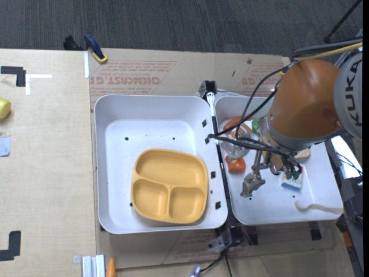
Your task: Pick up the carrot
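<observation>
The carrot (233,124), an orange shape, lies at the back left of the right bin (271,212), partly hidden behind black cables and the arm's orange band (302,103). My gripper (252,184) hangs low over the middle of the right bin, in front of the carrot and apart from it. Just left of the gripper and behind it sits a small red item (236,165). I see nothing held in the gripper.
The left bin (109,154) holds a yellow divided plate (170,185). In the right bin, a small blue and white packet (292,181) and a pale cord-like piece (316,208) lie to the gripper's right. A yellow object (3,108) rests on the bench's far left.
</observation>
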`<control>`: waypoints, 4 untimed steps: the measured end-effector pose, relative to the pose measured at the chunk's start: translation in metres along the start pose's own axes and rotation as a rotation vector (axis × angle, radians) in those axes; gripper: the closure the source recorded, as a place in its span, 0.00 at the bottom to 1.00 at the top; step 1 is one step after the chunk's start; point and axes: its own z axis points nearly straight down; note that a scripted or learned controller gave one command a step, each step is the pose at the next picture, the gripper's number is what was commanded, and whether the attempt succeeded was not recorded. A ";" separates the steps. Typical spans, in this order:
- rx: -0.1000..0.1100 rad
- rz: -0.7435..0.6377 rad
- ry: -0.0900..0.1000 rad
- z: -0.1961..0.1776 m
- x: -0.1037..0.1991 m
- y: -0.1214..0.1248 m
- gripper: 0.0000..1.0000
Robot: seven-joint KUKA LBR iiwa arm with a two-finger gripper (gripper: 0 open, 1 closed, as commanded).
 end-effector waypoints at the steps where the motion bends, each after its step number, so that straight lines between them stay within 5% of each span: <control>1: -0.001 -0.140 -0.002 -0.101 -0.047 0.177 0.00; 2: -0.001 -0.481 -0.004 -0.150 -0.025 0.198 0.00; 3: -0.001 -0.511 0.001 -0.097 -0.033 0.156 0.00; 4: -0.002 -0.487 0.004 0.039 -0.030 0.207 0.00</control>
